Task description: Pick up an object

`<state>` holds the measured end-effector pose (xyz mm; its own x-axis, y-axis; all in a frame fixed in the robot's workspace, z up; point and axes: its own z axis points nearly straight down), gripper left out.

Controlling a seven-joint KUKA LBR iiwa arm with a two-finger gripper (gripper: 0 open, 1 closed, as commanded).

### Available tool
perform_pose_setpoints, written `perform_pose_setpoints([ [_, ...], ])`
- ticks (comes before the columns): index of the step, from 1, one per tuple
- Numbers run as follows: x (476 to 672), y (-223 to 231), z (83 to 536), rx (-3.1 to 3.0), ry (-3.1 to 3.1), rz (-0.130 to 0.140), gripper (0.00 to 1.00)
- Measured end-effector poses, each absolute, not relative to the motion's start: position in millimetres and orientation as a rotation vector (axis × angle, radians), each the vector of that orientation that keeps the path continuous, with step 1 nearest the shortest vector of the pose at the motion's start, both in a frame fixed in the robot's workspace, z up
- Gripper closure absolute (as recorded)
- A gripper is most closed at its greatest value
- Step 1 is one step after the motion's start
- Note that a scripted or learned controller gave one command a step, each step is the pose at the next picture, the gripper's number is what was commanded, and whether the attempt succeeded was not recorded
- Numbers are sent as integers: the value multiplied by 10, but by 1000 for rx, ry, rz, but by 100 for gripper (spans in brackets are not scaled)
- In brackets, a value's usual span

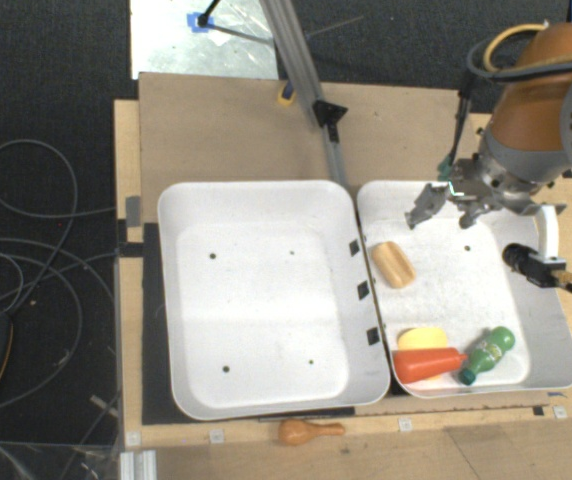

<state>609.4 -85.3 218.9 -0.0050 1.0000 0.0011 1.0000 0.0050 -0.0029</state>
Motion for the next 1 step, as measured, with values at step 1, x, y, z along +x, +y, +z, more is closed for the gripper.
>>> perform_pose_setpoints([
  [1, 6102, -856, 2212, -2218, -2226, -2, 0],
])
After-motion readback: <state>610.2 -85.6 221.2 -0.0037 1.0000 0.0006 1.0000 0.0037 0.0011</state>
